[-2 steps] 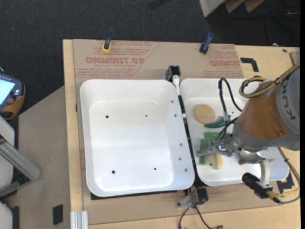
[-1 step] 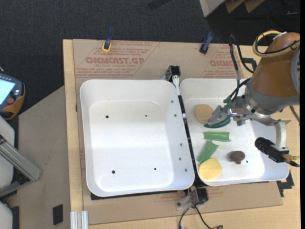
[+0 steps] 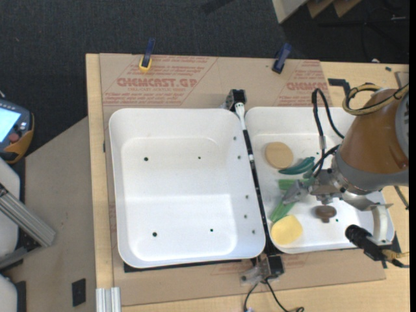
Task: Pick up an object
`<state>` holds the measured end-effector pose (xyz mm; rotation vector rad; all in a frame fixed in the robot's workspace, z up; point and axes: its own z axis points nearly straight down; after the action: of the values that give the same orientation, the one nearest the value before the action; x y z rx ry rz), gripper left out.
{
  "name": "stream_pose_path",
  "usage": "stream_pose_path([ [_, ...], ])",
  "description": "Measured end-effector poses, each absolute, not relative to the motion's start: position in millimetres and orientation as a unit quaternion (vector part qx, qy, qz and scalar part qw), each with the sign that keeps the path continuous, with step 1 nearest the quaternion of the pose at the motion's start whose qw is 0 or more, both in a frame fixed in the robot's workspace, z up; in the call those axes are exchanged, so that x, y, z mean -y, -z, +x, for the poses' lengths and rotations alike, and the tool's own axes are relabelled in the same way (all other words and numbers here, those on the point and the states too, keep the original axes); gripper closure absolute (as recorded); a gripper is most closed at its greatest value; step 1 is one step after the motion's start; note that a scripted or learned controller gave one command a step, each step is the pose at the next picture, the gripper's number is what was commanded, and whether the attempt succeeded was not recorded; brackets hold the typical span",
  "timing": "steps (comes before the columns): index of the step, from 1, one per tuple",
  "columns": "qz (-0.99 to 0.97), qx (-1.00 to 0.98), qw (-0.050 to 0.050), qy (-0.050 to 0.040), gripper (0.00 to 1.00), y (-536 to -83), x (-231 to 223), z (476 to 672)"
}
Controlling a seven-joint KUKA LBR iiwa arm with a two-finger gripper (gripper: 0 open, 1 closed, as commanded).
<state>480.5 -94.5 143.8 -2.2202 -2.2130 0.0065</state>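
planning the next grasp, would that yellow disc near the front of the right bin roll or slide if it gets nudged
The yellow disc looks flat and is lying on its face, so it would probably slide, not roll. The bin floor looks smooth, so a nudge may push it along easily. It sits low, so pinching it could be awkward.

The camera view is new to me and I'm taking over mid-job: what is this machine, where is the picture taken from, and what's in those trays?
You are looking down at a slant from one fixed camera above a bench. The bulky grey and orange shape on the right is a robot arm, reaching in over the right bin. Its gripper hangs low among the objects there; I cannot tell how its jaws stand or whether anything is held.

Two shallow white bins sit side by side. The left bin shows its white floor with small dark holes. The right one holds a tan round disc, a yellow round piece, some green pieces and a small brown item.
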Motion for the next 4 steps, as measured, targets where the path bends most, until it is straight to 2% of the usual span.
stream_pose_path([
  [1,-0.705,0.709,-0.001,0.0014,0.00,-186,-2,479.4],
  [2,-0.707,0.707,-0.001,0.0007,1.00,-195,2,479.8],
  [3,-0.710,0.704,-0.003,-0.0006,1.00,-202,102,478.8],
  [4,-0.705,0.710,-0.004,0.0046,1.00,-311,49,481.0],
])
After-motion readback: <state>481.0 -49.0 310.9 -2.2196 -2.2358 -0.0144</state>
